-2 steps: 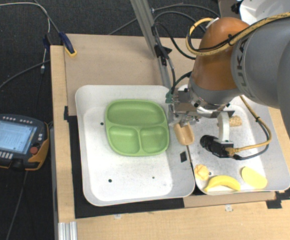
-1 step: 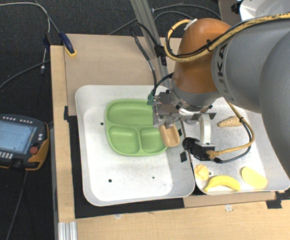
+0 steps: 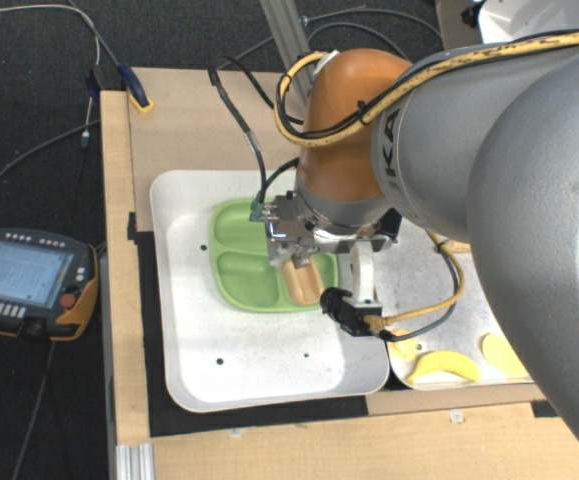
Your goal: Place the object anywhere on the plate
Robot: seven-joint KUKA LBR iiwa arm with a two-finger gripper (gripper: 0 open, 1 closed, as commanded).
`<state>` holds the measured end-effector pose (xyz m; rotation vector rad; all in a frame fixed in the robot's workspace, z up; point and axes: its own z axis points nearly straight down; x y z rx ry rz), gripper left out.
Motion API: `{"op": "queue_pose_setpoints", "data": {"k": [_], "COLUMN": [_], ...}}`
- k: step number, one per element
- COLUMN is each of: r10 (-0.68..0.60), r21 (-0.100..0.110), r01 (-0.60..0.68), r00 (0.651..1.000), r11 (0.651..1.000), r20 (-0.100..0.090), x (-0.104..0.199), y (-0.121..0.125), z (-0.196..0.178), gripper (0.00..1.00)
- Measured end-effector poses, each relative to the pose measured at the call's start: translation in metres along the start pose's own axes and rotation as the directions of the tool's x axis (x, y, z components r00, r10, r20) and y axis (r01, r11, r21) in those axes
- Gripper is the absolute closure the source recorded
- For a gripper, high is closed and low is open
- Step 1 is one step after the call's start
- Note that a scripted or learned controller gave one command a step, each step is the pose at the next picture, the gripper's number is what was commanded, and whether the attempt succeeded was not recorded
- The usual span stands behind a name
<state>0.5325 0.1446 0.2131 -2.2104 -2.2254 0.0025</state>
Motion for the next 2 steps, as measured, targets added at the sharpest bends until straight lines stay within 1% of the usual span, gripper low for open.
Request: {"op": "queue_pose_setpoints", "data": {"k": [1,2], "r10": [0.001,0.005], "r21": [-0.002,-0.002], "r01": [-0.001,-0.005], "r00": [1.000,1.000], "r11": [1.000,1.000], "r20": [0.000,0.001], "x": [0.0435,0.0408], "y": [-0.0173,-0.0164], "z": [-0.0047,-0.0045], "gripper": [1.00,0.00]}}
